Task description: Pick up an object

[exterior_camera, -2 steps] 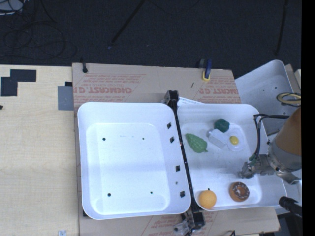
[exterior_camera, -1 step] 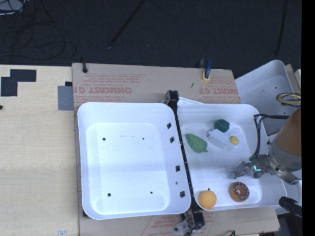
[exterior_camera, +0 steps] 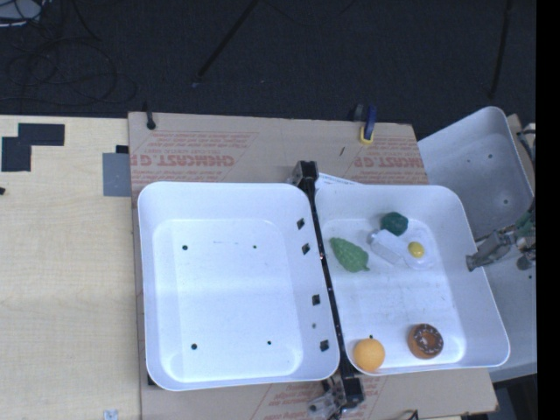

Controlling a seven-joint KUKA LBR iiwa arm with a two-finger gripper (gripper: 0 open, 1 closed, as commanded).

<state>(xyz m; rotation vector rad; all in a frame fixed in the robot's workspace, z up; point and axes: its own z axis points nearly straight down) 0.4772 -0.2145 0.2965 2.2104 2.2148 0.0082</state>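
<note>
— Where do the objects lie?
— In the right white bin point(exterior_camera: 477, 261): a knobbly green plastic piece point(exterior_camera: 349, 255), long axis running up-left to down-right, near the divider; a clear bag with dark green and yellow items point(exterior_camera: 401, 239) beside it; an orange ball point(exterior_camera: 368, 354) and brown doughnut point(exterior_camera: 425, 340) along the near wall.
— And the gripper?
— The gripper point(exterior_camera: 490, 250) sits at the right rim, outside the bin; whether it's parted, I cannot tell.
— Room?
— The bin's middle floor lies open.

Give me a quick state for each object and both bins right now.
Orange ball: resting in the right bin, front left corner.
Brown donut: lying flat, right of the ball, apart from it.
Green leafy piece: lying near the divider.
Dark green piece: resting beside the clear packet.
Clear packet: lying flat, yellow item inside.
Right bin: holds all five.
Left bin: white floor showing.
</note>
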